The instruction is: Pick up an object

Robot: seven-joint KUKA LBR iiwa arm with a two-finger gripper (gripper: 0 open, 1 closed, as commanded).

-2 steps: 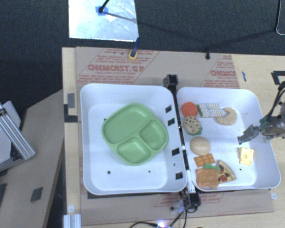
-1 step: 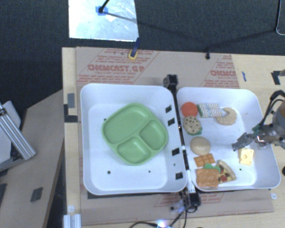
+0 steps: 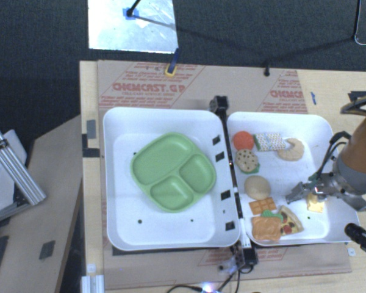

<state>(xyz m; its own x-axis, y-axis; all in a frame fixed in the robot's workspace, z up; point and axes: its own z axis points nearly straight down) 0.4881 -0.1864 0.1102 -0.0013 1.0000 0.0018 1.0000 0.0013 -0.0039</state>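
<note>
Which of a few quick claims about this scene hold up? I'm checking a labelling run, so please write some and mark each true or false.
1. The green tray lies in the left bin. True.
2. The tomato sits in the left bin. False: it is in the right bin, near its top left corner.
3. The pizza slice lies near the right bin's bottom edge. True.
4. The cookie rests on the green tray. False: it lies in the right bin, just below the tomato.
5. The gripper is over the left bin. False: it is over the right bin, near a yellow piece.
</note>
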